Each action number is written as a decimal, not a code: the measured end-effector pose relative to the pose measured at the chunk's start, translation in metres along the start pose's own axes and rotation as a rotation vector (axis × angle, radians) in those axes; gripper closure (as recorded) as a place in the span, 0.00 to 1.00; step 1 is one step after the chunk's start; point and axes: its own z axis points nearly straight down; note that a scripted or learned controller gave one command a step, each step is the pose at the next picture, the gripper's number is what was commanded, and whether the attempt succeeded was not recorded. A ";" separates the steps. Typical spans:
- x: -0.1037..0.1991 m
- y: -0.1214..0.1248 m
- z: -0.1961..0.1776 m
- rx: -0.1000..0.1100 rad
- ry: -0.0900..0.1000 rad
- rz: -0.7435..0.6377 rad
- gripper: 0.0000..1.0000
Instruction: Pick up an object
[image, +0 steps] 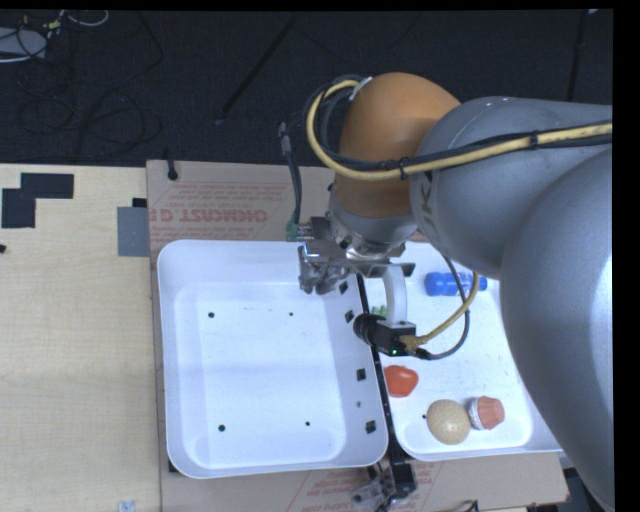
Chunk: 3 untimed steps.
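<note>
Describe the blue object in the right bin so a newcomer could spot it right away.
Start at the right bin, the one the grey arm hangs over. Near its far edge, just under the arm, lies the blue object, long and partly hidden. It is the only blue thing there; the red piece, beige ball and orange-capped piece sit at the near end.

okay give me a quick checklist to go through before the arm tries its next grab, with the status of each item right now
1. Things to grab are in the right bin: ok. A red piece, a beige ball, a blue piece and a small red-and-beige piece.
2. Hand over a target: not ok; it hangs near the wall between the bins, by the left bin's far right corner.
3. Hand holds something: cannot tell.
4. Targets apart: partly; ball and small piece look touching, the red piece lies alone.
5. Cable clear of targets: cannot tell.
</note>
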 end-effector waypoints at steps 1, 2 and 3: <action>0.090 -0.016 0.047 0.009 0.001 -0.003 1.00; 0.124 0.053 -0.015 -0.007 0.002 -0.001 1.00; 0.121 0.045 -0.109 -0.005 0.003 0.002 1.00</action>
